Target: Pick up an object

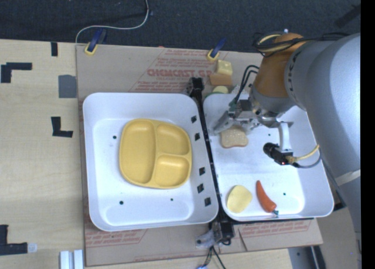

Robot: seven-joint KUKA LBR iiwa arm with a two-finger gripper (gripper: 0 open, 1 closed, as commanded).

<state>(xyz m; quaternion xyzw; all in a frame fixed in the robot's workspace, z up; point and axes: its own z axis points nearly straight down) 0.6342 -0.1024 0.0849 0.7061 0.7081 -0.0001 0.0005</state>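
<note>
In the right bin (pixel 304 203) a tan bread-like piece (pixel 234 139) lies near the back left. A pale yellow round piece (pixel 239 198) and an orange carrot-like piece (pixel 265 196) lie side by side near the front wall. My gripper (pixel 233 124) hangs just above the far edge of the tan piece. It is open, one grey finger (pixel 219 124) slanting left toward the divider, and nothing is between the fingers.
The left bin (pixel 99 203) holds a yellow divided plate (pixel 155 152). Behind the right bin, outside it, sit a tan block (pixel 221 73) and a small pale green thing (pixel 220 90). A black cable end (pixel 278 153) hangs over the right bin's middle.
</note>
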